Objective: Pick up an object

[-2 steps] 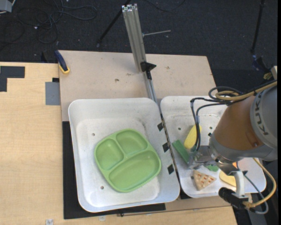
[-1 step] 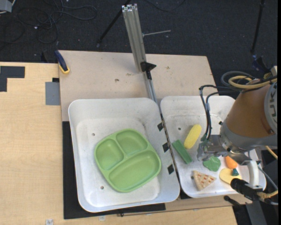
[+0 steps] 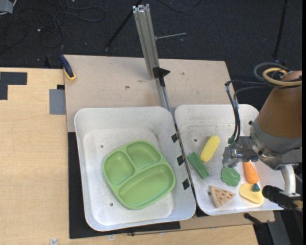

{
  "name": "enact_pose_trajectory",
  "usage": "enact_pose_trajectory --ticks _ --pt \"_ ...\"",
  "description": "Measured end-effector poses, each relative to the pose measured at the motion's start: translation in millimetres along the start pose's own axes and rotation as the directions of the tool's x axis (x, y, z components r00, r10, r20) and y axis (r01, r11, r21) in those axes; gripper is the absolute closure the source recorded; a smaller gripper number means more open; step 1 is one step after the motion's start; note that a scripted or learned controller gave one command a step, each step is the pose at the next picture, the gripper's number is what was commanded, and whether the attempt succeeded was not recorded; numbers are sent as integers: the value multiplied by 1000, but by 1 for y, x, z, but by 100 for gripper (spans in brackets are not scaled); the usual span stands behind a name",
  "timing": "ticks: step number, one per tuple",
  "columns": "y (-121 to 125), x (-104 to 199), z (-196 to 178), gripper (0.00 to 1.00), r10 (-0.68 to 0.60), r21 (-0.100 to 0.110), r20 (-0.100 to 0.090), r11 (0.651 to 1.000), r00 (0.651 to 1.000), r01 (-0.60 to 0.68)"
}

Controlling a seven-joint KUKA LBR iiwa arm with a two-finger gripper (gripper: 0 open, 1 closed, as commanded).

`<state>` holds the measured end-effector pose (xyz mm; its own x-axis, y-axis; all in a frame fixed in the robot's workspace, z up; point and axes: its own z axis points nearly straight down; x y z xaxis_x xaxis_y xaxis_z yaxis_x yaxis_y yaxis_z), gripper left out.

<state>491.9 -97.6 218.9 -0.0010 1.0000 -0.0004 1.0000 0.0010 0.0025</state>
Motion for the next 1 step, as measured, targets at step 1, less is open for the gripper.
enact_pose_trajectory --ticks 1 --pt "7 57 -10 100 -5 3 -2 1000 1000 5"
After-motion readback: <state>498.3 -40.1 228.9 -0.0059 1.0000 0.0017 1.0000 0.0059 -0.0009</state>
